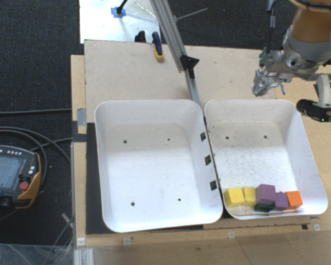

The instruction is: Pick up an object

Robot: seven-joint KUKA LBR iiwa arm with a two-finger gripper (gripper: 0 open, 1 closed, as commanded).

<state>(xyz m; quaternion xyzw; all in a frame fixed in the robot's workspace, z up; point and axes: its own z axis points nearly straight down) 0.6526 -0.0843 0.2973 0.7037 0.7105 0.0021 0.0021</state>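
Several small blocks lie bunched in the near right corner of the right bin [305, 142]: two yellow blocks [235, 196], a large purple block [265, 192] with a smaller purple one beside it, an orange block [294, 199] and a dark green block [263, 206]. My gripper [262, 89] hangs from the orange-banded wrist above the bench board, just past the right bin's far rim and well away from the blocks. I see nothing hanging under it.
The left bin [102, 148] sits beside the right one, their walls touching along the middle. A slanted metal pole [174, 32] ends near the bins' far junction. A blue and yellow clamp [157, 44] lies on the board. A teach pendant [11, 175] rests at the far left.
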